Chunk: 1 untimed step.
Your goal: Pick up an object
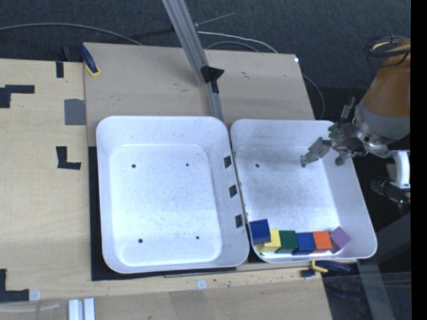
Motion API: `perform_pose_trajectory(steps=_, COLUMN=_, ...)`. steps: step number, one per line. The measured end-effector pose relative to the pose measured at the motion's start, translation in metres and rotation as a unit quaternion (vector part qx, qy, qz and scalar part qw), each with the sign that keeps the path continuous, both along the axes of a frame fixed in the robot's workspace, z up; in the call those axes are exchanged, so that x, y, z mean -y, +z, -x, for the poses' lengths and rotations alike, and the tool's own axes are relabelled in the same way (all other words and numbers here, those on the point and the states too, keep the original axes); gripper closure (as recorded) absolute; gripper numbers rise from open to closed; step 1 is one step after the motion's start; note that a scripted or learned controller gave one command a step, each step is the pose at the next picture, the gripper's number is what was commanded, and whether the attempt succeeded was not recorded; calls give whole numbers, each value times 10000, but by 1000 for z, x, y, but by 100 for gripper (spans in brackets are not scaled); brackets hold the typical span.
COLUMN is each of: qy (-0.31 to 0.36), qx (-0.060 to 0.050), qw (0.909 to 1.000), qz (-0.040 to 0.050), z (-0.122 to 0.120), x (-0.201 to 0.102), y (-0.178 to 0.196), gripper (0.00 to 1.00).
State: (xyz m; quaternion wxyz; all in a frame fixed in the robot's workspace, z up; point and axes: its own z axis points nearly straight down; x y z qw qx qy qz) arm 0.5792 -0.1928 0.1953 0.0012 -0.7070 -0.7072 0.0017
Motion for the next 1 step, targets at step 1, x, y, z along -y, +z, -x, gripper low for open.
perform_pose_trajectory(steps=1, qy=0, qx=-2, qw=10000, qz=-4, z=20, x=-16, y=-18, gripper=0)
